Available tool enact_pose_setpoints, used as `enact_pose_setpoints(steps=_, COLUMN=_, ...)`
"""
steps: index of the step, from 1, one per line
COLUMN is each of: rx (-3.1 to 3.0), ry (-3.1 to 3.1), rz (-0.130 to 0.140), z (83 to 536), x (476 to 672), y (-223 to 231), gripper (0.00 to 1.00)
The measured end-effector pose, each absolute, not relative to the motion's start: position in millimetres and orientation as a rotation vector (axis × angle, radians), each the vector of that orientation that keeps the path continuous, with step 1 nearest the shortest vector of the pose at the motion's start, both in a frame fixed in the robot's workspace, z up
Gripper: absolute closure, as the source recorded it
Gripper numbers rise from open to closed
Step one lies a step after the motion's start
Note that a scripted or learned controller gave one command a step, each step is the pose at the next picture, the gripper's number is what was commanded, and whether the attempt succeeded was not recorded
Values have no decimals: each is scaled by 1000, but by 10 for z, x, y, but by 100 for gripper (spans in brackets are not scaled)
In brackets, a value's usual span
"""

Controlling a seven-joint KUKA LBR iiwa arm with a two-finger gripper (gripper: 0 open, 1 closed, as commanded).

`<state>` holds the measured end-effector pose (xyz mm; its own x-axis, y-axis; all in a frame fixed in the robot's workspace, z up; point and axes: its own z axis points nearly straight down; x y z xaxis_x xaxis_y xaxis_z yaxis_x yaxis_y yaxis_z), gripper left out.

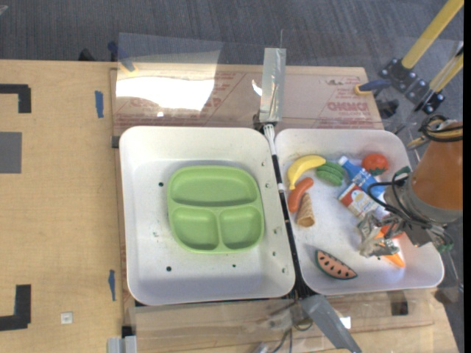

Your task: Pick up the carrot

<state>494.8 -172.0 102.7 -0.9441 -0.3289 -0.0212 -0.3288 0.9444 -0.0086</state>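
Near the right bin's (423, 274) front-right rim, the gripper (379, 243) hovered over the carrot (395, 255); its finger spacing was indiscernible.

The light-brown plywood tabletop (59, 197) carries two shallow white plastic bins. The left white bin (140, 197) sits touching the right white bin (419, 274) along a shared edge. Just behind the left bin lies a flat brown cardboard sheet (324, 98). Well left of it, black tape marks (18, 98) sit on the wood.
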Motion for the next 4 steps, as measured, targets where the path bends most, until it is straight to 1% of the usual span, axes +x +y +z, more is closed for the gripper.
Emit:
enact_pose_setpoints(steps=1, rx=-521, ry=3077, rz=-7, z=1020, x=4944, y=-1719, gripper=0)
enact_pose_setpoints(steps=2, rx=-741, ry=3041, rz=-9, z=901, x=4915, y=-1703, gripper=0)
enact_pose_setpoints(steps=3, rx=-740, ry=3029, rz=-14, z=1029, x=4956, y=-1685, gripper=100)
enact_pose_setpoints(steps=4, rx=-741, ry=3031, rz=-12, z=1021, x=4951, y=-1683, gripper=0)
